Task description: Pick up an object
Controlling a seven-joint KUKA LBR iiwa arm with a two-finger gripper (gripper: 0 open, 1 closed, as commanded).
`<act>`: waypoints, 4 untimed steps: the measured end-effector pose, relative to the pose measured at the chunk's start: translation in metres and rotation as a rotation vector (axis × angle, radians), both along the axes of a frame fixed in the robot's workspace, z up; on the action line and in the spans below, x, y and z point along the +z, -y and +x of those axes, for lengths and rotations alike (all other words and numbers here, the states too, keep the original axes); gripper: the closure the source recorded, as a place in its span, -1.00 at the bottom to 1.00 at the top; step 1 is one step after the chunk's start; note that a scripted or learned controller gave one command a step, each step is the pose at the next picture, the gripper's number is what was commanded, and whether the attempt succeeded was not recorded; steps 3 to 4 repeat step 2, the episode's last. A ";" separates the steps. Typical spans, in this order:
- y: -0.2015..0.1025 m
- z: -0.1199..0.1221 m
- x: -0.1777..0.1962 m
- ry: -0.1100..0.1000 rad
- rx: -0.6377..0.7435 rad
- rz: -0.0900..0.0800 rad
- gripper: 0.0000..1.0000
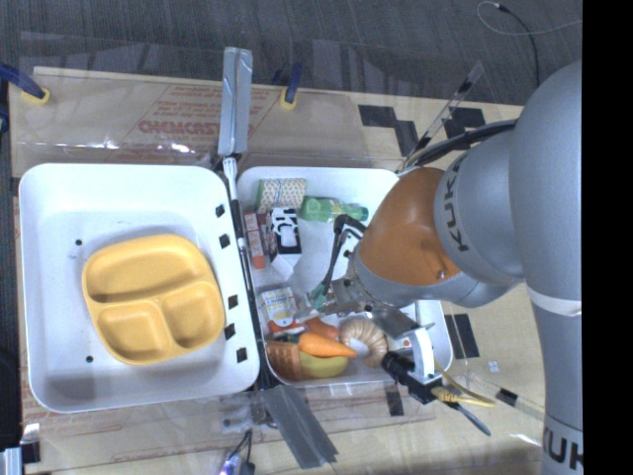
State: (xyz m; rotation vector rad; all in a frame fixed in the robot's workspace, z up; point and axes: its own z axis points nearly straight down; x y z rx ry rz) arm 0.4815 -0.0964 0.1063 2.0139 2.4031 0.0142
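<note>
Left bin (40,265): it is holding a yellow divided tray (151,296), lying flat near the middle, three compartments facing up

Right bin (341,178): it is carrying the clutter, packed toward the near and left parts

Far items: a green bottle (331,209) is lying on its side beside a tan mesh packet (282,192); a black-and-white package (286,230) is sitting just below them

Near items: an orange carrot (326,345) is resting across a yellow-green fruit (324,366), with a brown twisted pastry (364,338) touching the carrot's right end

Divider: a red-brown strip (255,238) is lying along the wall between the bins

My arm: I am reaching in from the right, my orange band (406,231) hanging over the right bin

My gripper (348,300): I am hovering just above the carrot and pastry; my wrist is covering my fingertips

Jaws: I cannot tell whether they are spread or pressed together

Hold: nothing is showing between my fingers
</note>
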 end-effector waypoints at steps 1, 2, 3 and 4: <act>0.005 -0.002 -0.011 -0.001 -0.272 -0.001 1.00; -0.029 0.005 0.085 -0.013 -0.310 0.000 1.00; -0.029 0.005 0.085 -0.013 -0.310 0.000 1.00; -0.029 0.005 0.085 -0.013 -0.310 0.000 1.00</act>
